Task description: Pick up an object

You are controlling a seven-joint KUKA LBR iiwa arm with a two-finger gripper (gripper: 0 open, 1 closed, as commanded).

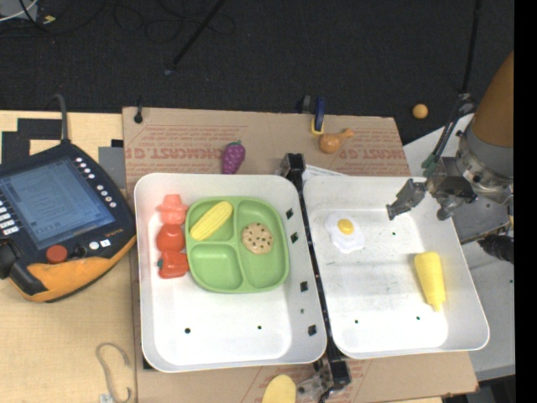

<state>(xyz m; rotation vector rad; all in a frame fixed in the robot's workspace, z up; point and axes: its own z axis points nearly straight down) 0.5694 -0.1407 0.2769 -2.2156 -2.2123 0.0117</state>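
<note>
A yellow lemon-like toy (279, 389) sits at the bottom edge of the frame, on the cardboard sheet (193, 137) that underlies both bins. Just above it the left bin (218, 342) holds a green divided plate (237, 246) with a corn cob (209, 219) in one compartment and a cookie (257, 238) in another; a red bottle-shaped toy (171, 238) lies beside the plate, touching its left rim. The right bin (394, 321) holds a fried egg (346, 232) near its upper left and a yellow mustard bottle (431, 279) toward its right wall — the two lie well apart. The gripper (424, 200) hangs over the upper right corner of that bin, its two dark fingers spread apart with nothing between them, clear of both the egg and the bottle. Behind the bins, on the cardboard, lie a purple grape bunch (233, 155) and a small orange gourd-like toy (333, 140). A teach pendant (59, 217) with an orange underside rests on the wooden bench (50, 342) at left. Beyond the bench the floor is dark carpet with cables, and a small orange ball (419, 111) lies on it.
</note>
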